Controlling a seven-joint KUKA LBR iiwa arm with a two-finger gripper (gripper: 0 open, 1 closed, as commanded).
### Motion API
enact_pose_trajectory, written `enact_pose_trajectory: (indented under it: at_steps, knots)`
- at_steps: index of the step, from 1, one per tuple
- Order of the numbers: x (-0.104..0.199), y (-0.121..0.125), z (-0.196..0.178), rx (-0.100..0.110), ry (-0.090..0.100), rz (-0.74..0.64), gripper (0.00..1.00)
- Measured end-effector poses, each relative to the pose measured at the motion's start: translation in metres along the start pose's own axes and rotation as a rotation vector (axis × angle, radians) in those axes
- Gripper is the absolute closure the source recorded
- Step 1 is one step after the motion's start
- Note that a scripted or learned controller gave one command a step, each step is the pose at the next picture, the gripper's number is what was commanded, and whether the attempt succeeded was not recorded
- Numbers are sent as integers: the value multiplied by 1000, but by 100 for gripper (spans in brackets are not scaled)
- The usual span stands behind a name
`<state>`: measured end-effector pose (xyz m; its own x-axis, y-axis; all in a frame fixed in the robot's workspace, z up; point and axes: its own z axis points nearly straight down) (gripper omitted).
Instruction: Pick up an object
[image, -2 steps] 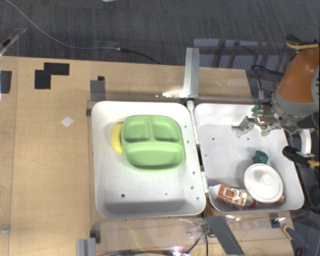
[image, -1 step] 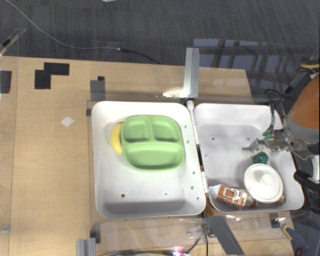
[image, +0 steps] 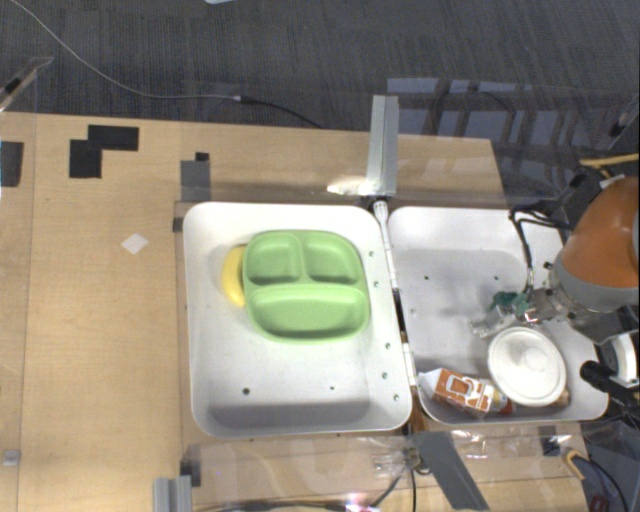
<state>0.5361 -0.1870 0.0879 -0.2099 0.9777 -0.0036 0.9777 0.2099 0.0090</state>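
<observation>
Left bin (image: 215, 330): holds a green tray (image: 303, 284) with three compartments, set toward the bin's far side; a yellow thing (image: 232, 277), perhaps a banana, pokes out from under the tray's left edge.
Right bin (image: 440, 270): far half bare; the objects sit near the front right corner.
Packet (image: 462, 391): an orange and white packet lying flat at the front wall, just beside the bowl.
Bowl (image: 524, 364): a white round bowl or lid, right of the packet, directly in front of the gripper.
Gripper (image: 503, 309): low over the right bin, just behind the bowl's far rim; the tip is a small blur of grey and green, so how wide it stands, and whether it has hold of anything, cannot be told.
Arm (image: 600, 255): reaches in from the right, orange band above the wrist.
Step in hand: closing in on a pick, probably the bowl.
Doing it well: centre on the bowl's rim, not its smooth dome; descend straight; keep clear of the packet and the bin wall.
</observation>
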Motion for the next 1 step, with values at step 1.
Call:
enact_pose_trajectory:
  at_steps: [1]
  knots:
    - [-43, 118, -9, 0, -1, -204, 0]
